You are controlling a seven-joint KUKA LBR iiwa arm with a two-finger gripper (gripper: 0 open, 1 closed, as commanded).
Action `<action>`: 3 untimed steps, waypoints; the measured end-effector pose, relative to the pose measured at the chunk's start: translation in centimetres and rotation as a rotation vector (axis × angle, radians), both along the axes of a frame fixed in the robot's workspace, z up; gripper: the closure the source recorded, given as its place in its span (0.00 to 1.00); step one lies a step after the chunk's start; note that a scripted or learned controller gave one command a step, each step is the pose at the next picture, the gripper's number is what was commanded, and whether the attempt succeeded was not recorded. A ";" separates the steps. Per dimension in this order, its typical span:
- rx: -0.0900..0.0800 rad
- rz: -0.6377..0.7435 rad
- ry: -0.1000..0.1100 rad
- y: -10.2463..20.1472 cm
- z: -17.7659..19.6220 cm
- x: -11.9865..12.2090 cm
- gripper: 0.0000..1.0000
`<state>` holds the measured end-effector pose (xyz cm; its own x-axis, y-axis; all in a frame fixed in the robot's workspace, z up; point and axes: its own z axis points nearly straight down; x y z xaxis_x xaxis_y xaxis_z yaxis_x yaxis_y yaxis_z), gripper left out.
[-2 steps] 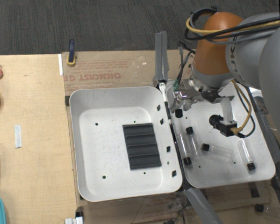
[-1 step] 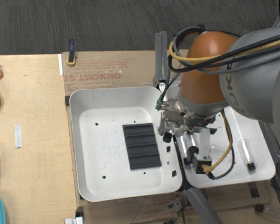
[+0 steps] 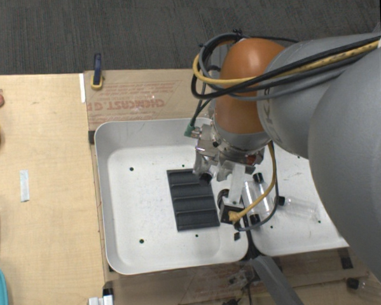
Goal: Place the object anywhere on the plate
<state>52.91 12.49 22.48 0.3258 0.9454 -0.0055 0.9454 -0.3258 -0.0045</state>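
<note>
The arm's hand [image 3: 207,173] hangs at the upper right corner of a dark ribbed plate [image 3: 193,199] lying in the left white bin [image 3: 117,203]; its grip cannot be made out. No object is discernible on the plate, so placement appears unfinished.

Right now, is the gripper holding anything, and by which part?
Cannot be told. The gripper sits over the right edge of the black ridged tray in the left bin; no clear grasp shows.
</note>
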 end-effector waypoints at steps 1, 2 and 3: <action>0.001 0.227 -0.002 3.2 0.2 3.4 1.00; 0.001 0.252 -0.002 6.5 -2.2 10.2 1.00; 0.001 0.319 -0.002 8.3 0.3 5.5 1.00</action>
